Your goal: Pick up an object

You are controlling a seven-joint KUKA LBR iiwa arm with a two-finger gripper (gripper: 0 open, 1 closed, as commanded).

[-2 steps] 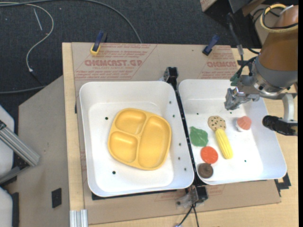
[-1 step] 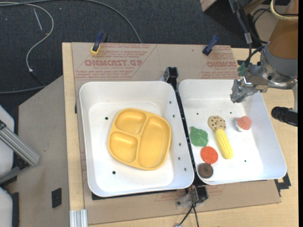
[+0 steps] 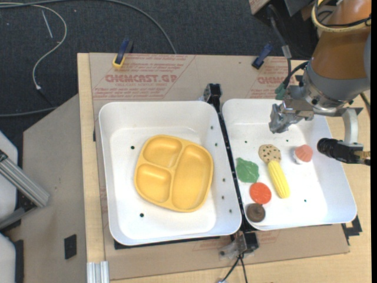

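The desk [image 3: 70, 175] carries cardboard [image 3: 147, 75] printed "CHEMCAST GP" and two white bins: the left bin [image 3: 112, 158] holds one yellow divided plate [image 3: 174, 173]. The grey arm [image 3: 339, 46] reaches in from the right, its pincer [image 3: 281, 121] hanging over the right bin [image 3: 330, 199]; whether it is apart or together I cannot tell. Below it lie six toys: one corn cob [image 3: 278, 178], one green leaf [image 3: 247, 170], one tomato [image 3: 260, 193], one cookie [image 3: 269, 153], one pink piece [image 3: 303, 154], one brown piece [image 3: 255, 212].

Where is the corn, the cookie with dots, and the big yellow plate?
corn [image 3: 278, 179], camera view, middle of the yellow cob in the right bin.
cookie [image 3: 269, 153], camera view, centre of its speckled tan face.
yellow plate [image 3: 191, 173], camera view, floor of its large right compartment, in the left bin.
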